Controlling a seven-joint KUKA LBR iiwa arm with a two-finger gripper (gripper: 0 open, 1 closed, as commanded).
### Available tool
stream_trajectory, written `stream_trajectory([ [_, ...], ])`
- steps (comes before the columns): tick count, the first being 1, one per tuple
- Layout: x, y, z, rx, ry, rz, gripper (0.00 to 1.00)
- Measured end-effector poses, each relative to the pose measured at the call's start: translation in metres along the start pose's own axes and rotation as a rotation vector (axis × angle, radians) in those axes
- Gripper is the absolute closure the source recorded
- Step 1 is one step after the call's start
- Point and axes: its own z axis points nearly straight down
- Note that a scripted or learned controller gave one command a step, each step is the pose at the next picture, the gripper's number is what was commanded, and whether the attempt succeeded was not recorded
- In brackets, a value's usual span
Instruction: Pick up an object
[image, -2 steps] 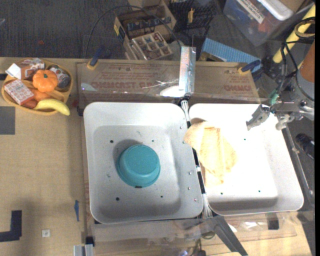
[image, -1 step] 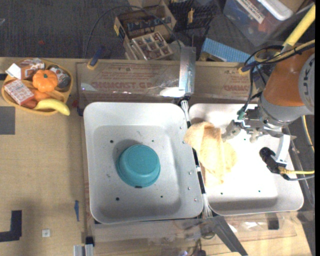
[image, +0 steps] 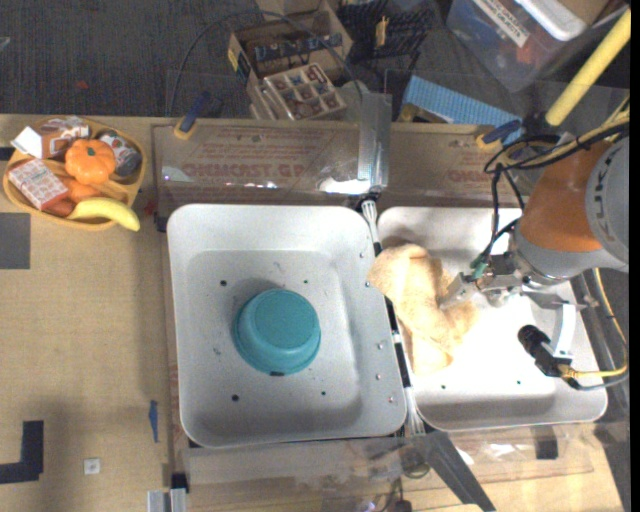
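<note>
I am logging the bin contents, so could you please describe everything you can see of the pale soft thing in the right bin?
The pale cream object looks like soft crumpled cloth or plush, lumpy and irregular, without clear parts. It lies in the right bin against its left wall, its upper end lapping the rim beside the left bin. The gripper sits at its right edge, apparently touching it; whether it grips cannot be told.

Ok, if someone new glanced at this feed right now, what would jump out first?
Probably the teal bowl, upside down in the middle of the left bin. Next, the arm with its orange band reaching into the right bin, its gripper at the edge of a pale, crumpled cloth. A dish of toy food sits at the bench's far left corner.
</note>
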Motion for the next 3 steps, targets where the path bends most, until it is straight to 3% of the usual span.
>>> stream_trajectory([
  [1,0.042,-0.023,-0.001,-0.001,-0.001,-0.030,0.00],
  [2,0.044,-0.046,-0.001,-0.004,-0.002,-0.251,0.00],
  [3,0.040,0.001,-0.001,-0.003,-0.003,-0.336,0.00],
])
